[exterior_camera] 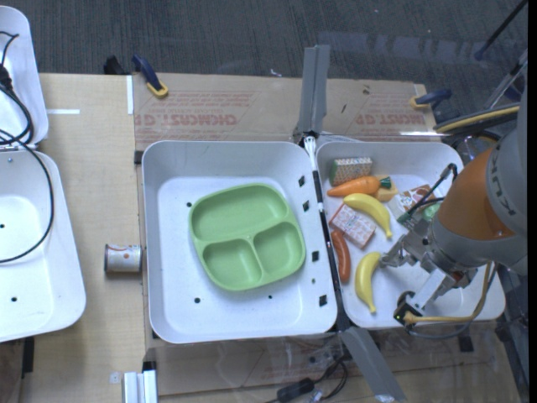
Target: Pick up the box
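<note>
In the right bin (436, 154), a pink and white patterned box (353, 225) lies flat near the left wall, between two yellow bananas (370, 211) (367, 280). At the bin's far left corner a second, greenish box (350, 170) stands behind an orange carrot (360, 185). My gripper (398, 285) hangs low over the near right part of this bin, just right of the near banana. It is open, with bare bin floor between its fingers. It is a short way to the right of and nearer than the pink box, not touching it.
A red sausage (341, 257) lies along the right bin's left wall. A printed packet (414, 200) sits beside the arm. The left bin (159, 250) holds a green divided plate (247, 235). A small can (123, 259) lies on the bench to its left.
</note>
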Controlling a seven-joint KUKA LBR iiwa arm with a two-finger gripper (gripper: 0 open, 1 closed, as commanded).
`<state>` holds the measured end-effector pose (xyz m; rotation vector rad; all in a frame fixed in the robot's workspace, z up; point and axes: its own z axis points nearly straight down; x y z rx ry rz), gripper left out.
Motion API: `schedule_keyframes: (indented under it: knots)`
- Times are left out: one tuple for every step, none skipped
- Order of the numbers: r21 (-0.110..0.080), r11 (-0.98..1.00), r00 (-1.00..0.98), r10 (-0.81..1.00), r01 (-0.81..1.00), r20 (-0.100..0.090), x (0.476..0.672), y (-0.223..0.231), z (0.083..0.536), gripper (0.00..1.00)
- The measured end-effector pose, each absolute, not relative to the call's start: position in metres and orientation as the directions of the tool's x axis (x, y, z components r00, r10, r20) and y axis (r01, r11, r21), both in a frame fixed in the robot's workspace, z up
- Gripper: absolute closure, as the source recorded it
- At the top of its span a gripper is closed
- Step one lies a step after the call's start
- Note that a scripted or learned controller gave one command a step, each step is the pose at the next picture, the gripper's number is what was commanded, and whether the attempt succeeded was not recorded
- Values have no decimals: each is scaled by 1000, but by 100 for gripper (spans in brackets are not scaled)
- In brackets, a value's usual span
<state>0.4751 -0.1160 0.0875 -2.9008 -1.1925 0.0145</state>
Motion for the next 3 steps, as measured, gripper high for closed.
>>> schedule_keyframes:
  knots:
    - [-7,-585,585,811,811,-4,496,-124,88,0]
    - [-7,-670,670,742,742,-7,549,-121,87,0]
    - [-4,-694,693,720,720,-8,615,-70,247,0]
